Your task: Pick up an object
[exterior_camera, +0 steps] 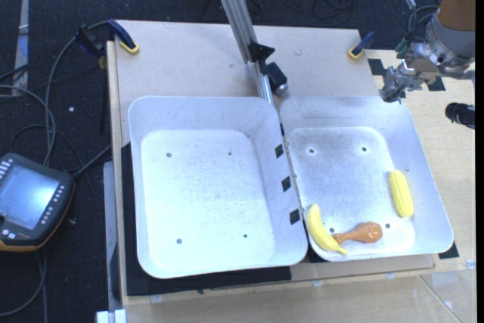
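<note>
Three objects lie in the right bin (pixel 423 163): a yellow corn cob (pixel 401 194) near its right wall, a yellow banana (pixel 321 230) at the front left corner, and an orange drumstick-shaped toy (pixel 359 234) just right of the banana, touching it. My gripper (pixel 392 92) hangs above the bin's far right corner, well away from all three objects. Nothing shows between its fingers.
The left bin (pixel 144 125) sits beside the right one. A slanted aluminium post (pixel 238 11) rises from the bench behind the bins. Yellow clamps (pixel 127 46) mark the bench's back corners. A teach pendant (pixel 29 200) lies on the floor at left.
</note>
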{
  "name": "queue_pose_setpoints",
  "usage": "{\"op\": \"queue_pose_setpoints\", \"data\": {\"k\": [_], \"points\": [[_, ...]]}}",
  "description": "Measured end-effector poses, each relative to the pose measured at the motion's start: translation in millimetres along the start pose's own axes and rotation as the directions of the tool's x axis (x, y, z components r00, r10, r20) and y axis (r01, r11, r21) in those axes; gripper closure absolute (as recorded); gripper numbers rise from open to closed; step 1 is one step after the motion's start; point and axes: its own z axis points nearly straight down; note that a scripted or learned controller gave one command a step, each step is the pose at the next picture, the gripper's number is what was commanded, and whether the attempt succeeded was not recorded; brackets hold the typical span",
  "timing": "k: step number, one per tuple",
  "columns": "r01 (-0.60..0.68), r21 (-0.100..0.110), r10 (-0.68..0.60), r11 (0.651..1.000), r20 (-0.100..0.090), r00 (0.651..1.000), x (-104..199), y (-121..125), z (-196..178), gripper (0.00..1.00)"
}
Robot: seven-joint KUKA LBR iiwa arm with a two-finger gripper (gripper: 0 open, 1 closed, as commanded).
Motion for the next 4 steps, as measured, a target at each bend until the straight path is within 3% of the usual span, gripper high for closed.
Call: {"op": "queue_pose_setpoints", "data": {"k": [4], "points": [[0.004,0.004,-0.004,1.0,-0.002,1.0,228,-26,9,1.0]]}}
